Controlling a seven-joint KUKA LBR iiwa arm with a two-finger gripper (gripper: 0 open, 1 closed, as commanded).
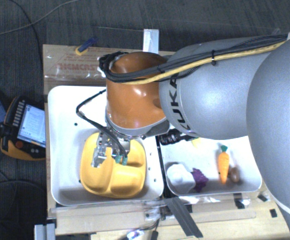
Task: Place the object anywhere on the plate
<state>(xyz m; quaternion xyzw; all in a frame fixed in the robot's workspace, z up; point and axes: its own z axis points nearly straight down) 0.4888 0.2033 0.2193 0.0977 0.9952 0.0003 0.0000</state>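
Here | hand (109, 153) over yellow sectioned plastic plate (113, 176) in left white bin (64, 134) | grip state: cannot tell | release low, centred over a compartment

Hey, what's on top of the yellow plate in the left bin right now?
The tool hangs over the yellow plate, covering its upper middle. The plate's visible lower part looks bare. Anything under the tool is hidden, so I can't say whether an object lies there.
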